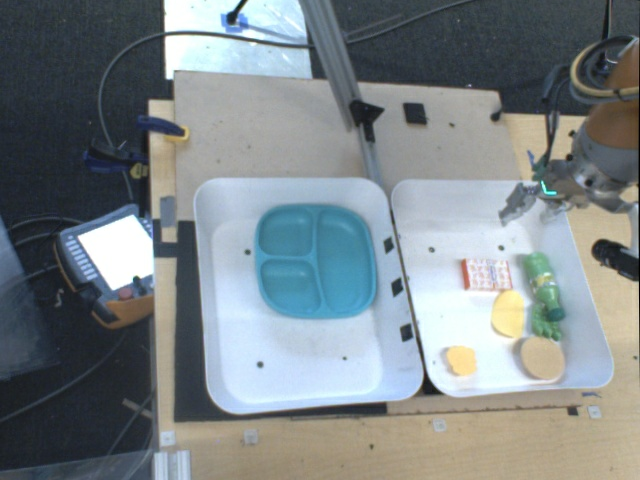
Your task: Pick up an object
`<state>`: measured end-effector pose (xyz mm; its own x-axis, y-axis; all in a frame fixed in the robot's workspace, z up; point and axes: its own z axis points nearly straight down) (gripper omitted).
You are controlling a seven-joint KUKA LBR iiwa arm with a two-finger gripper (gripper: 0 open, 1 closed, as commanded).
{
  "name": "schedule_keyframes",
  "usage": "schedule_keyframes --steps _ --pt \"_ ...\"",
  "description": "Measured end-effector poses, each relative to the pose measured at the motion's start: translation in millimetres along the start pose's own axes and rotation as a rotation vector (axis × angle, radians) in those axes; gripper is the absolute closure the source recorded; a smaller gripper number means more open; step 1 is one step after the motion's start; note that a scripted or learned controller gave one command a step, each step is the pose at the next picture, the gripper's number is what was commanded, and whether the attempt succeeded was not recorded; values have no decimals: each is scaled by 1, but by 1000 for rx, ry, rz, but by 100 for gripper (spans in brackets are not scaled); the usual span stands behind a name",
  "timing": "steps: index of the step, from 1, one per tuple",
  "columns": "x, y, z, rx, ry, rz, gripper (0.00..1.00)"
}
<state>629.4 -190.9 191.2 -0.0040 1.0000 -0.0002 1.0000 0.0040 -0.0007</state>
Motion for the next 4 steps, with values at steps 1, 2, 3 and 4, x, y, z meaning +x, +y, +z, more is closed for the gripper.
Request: schedule_keyframes --steps 1,2,3,4 --pt "0 1 -1 -3 -1 0 0" --pt "-4 8 57 1 0 -1 0" --pt "-4 9 107 -4 -1 -2 0" --pt "-4 11 93 -9 -3 -5 100"
